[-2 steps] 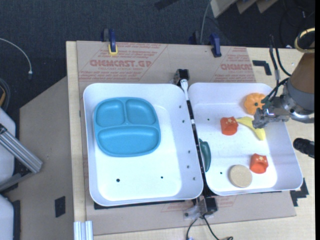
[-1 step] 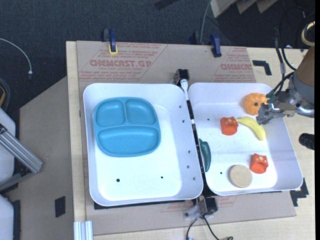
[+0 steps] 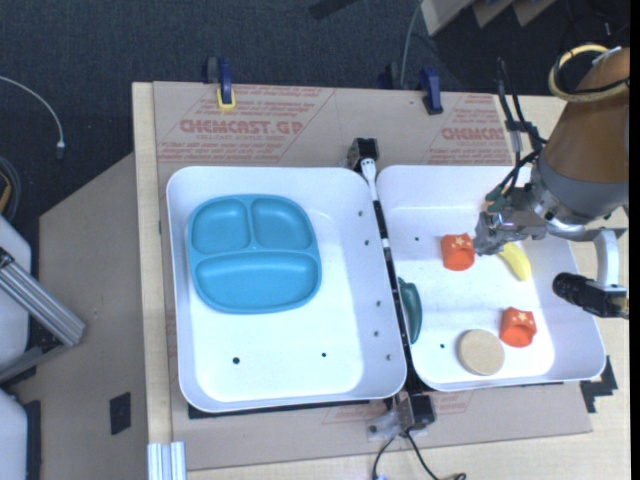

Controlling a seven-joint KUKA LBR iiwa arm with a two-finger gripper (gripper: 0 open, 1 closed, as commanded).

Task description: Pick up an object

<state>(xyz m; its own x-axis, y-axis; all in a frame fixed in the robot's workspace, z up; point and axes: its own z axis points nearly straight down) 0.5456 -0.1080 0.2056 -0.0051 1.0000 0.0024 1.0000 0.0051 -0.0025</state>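
Lab: clamped bench (image 3: 300, 118), cables (image 3: 410, 38).

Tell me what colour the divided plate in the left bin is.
Light blue; the divided plate shows plainly in the camera view.

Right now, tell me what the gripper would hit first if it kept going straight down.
Probably the bare floor of the right bin, since the gripper seems to hang between the orange piece and the yellow piece. Depth is unclear.

Blue plate (image 3: 255, 252), white bins (image 3: 290, 368), yellow banana (image 3: 515, 261) (two orange pieces (image 3: 458, 252)).
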